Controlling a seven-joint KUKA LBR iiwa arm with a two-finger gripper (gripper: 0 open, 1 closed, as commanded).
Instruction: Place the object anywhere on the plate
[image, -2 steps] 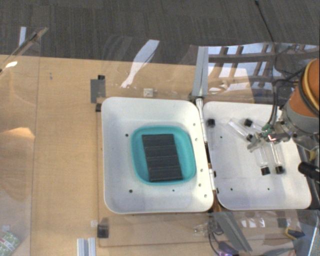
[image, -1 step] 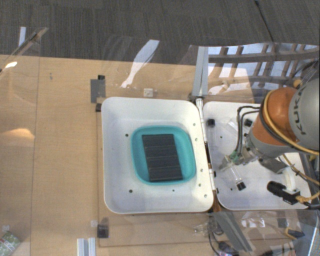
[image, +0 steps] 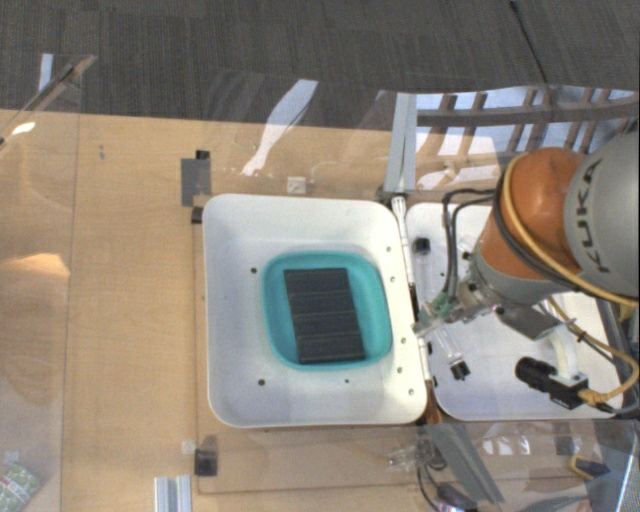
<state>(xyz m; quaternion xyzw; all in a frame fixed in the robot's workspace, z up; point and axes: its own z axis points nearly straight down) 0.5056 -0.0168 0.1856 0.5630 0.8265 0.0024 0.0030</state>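
Note:
A teal plate (image: 273, 310) with rounded corners sits in the middle of the left white bin (image: 235, 380). A dark grey ribbed rectangular object (image: 323, 315) lies flat on the plate, well inside its rim and slightly tilted. My gripper (image: 446, 316) hangs below the orange-banded wrist (image: 535, 205) over the left part of the right bin (image: 500, 395), just right of the wall between the bins. It is apart from the plate and the object, and nothing shows in it.
The grey arm body (image: 610, 215) covers the upper right bin. A black cable connector (image: 545, 380) lies over the right bin's lower part. A metal frame (image: 400, 140) stands behind the bins. The wooden bench (image: 100, 300) stretches to the left.

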